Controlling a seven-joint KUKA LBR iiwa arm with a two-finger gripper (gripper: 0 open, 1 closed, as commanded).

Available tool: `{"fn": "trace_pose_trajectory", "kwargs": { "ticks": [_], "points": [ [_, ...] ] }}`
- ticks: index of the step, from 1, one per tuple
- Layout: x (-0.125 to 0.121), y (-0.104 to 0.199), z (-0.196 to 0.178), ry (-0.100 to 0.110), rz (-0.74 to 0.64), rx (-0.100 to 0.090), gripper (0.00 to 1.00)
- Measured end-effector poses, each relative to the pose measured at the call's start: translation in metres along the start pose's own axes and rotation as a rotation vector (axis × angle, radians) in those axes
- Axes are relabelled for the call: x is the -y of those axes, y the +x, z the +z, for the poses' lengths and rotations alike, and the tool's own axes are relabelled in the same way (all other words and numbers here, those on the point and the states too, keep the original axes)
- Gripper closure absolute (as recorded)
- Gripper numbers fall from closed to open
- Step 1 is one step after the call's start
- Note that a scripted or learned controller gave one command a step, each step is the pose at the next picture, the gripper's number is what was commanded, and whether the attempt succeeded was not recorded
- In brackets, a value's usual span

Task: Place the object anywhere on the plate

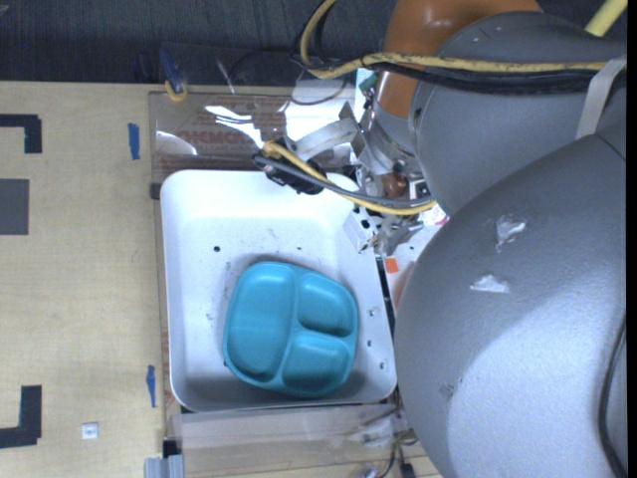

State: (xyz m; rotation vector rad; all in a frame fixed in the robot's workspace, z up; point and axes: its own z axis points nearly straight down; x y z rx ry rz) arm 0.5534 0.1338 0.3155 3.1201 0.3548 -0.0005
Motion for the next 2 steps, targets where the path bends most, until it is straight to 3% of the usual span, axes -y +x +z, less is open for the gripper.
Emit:
{"fn": "trace_pose_trajectory", "kwargs": {
  "ticks": [1,2],
  "points": [
    [-0.0634,0.0714,-0.066,0.0,0.029,-0.003,1.0],
    [-0.0617,0.0721,-0.0742,0.0,0.027,-0.002,1.0]
  ]
}}
